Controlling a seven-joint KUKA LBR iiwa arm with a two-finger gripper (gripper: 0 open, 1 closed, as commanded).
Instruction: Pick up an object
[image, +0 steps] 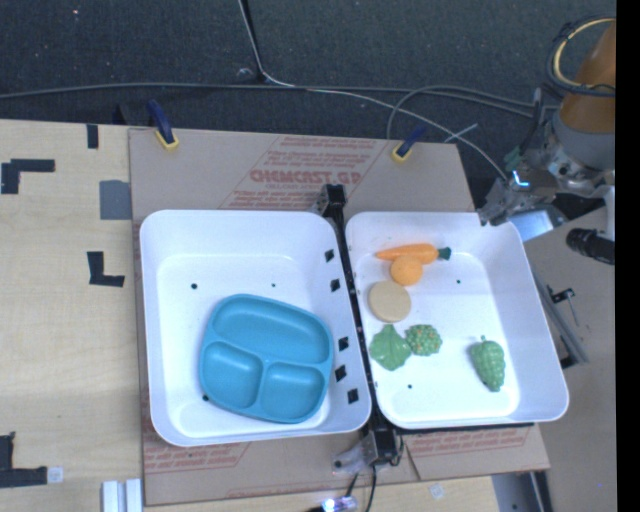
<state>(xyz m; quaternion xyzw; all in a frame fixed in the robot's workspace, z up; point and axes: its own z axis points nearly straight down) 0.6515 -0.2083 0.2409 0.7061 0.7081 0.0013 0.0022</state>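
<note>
The right bin (530, 300) holds several toy foods. An orange carrot (410, 253) lies near the back, touching a small orange round piece (406, 271). Below them sits a beige disc (389, 301). Two green leafy pieces (389, 348) (424, 339) rest side by side near the bin's left wall. A green strawberry-like piece (489, 363) lies alone at the front right. My gripper (510, 205) hangs at the bin's back right corner, above the rim and away from all the foods. Its fingers are too small and dark to read.
The left bin (165, 250) holds a blue divided tray (266, 358). Both bins stand on a cardboard sheet (290, 175) clamped at the back. Cables run across the dark floor behind. The arm (585, 90) rises at the upper right.
</note>
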